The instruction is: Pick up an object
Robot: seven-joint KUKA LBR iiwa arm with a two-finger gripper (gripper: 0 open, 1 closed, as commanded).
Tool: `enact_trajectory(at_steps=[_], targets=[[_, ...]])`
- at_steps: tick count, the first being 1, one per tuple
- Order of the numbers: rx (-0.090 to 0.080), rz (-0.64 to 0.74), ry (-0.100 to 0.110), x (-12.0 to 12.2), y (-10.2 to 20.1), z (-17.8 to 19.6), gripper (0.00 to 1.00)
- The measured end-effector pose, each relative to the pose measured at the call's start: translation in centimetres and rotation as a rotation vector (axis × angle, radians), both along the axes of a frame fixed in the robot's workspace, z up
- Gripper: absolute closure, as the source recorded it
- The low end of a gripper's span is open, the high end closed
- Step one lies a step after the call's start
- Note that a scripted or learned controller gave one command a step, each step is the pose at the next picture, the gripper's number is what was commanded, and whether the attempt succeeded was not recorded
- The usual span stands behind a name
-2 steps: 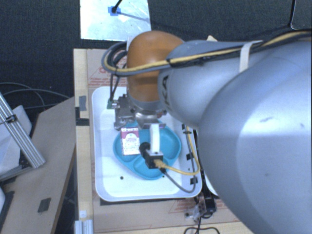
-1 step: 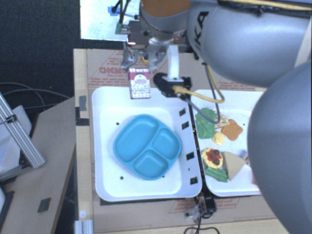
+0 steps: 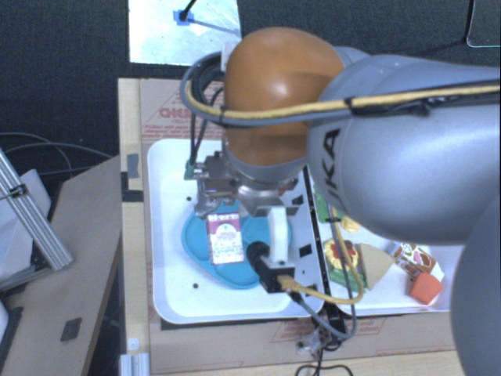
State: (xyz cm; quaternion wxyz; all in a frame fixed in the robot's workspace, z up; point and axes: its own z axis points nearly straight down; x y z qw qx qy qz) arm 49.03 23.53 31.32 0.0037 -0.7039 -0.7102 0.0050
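A blue plate [image 3: 200, 251] lies in the left white bin [image 3: 166, 210]. On it rests a small pink-and-white carton [image 3: 225, 240], standing on end or slightly tilted. My gripper [image 3: 235, 210] hangs low over the left bin, right above the carton and the plate's far side. The grey arm and its orange band [image 3: 274, 92] hide most of the gripper from above. Whether the gripper touches the carton is hidden.
In the right bin [image 3: 391, 308] lie an orange block [image 3: 425, 288], a red-and-white item [image 3: 410, 257], a tan wedge [image 3: 377, 265] and a yellow-green piece [image 3: 341, 255]. A black-and-yellow cable [image 3: 313, 292] loops over the divider. A metal rail [image 3: 31, 218] stands at left.
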Motion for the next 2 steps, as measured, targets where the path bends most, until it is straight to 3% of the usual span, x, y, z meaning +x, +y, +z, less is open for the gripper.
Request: enact_trajectory(at_steps=[1, 2], targets=[[-0.004, -0.01, -0.004, 6.6, -0.4, -16.1, 1.0], [0.004, -0.007, -0.027, 10.6, -4.3, -21.4, 1.0]])
